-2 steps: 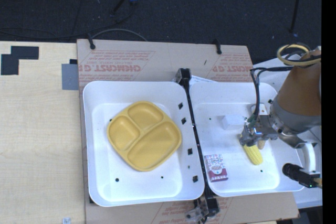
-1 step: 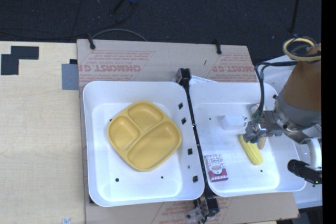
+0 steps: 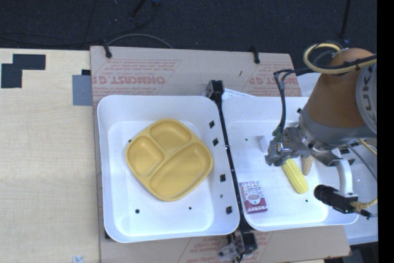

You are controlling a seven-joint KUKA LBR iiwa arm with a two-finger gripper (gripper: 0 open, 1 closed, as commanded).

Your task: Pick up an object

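A yellow corn cob [image 3: 295, 176] lies in the right bin [image 3: 258, 117], slanting down to the right. My gripper [image 3: 278, 154] hangs low over the cob's upper left end, and its metal body covers that end. Whether it touches the cob is unclear. A small yellow piece [image 3: 306, 164] shows just right of the cob, under the wrist. A small red and white box [image 3: 252, 196] rests near the right bin's front left corner.
A yellow divided plate [image 3: 170, 159] sits in the middle of the left bin [image 3: 117, 132]. A black divider [image 3: 223, 151] runs between the bins. The arm's orange and grey body [image 3: 338, 95] covers the right bin's far right. Cables loop beside the wrist.
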